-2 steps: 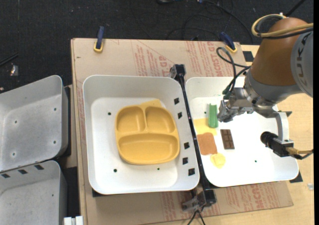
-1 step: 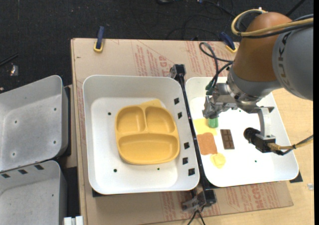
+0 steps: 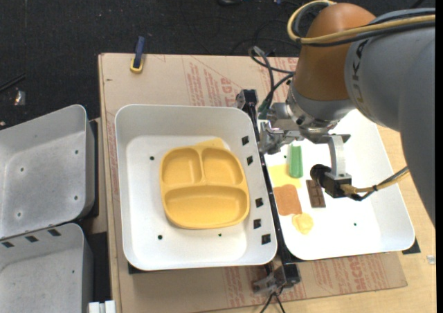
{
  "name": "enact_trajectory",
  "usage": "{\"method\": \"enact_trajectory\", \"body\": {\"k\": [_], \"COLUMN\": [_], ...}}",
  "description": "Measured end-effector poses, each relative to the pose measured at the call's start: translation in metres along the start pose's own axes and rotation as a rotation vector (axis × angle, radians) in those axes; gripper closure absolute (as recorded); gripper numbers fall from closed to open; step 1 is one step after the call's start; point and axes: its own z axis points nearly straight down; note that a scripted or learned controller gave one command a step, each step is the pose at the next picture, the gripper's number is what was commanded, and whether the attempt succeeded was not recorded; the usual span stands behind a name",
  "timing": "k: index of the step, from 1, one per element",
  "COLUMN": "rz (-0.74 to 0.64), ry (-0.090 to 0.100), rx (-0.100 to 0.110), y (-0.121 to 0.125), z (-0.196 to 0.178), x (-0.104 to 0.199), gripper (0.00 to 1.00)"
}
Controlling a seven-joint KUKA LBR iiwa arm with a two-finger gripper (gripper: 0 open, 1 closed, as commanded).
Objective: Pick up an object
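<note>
In the right bin, near its left wall, lie a green stick-shaped piece, a flat pale yellow piece, an orange-brown rectangle, a small yellow lump and a dark brown bar. My gripper hangs over the bin's upper left corner, just above the top end of the green piece. The grey wrist and orange dome cover the gripper from above. Nothing visible is lifted off the bin floor.
The left bin holds a yellow divided plate in its middle. Black clips line the wall between the two bins. A blue and yellow tool lies on the cardboard at the back left.
</note>
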Motion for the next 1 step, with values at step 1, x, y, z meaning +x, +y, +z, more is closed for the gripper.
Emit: {"method": "enact_trajectory", "body": {"k": [1], "rz": [0.000], "ry": [0.000], "rx": [0.001], "y": [0.0155], "z": [0.0101], "x": [0.0585], "gripper": [1.00]}}
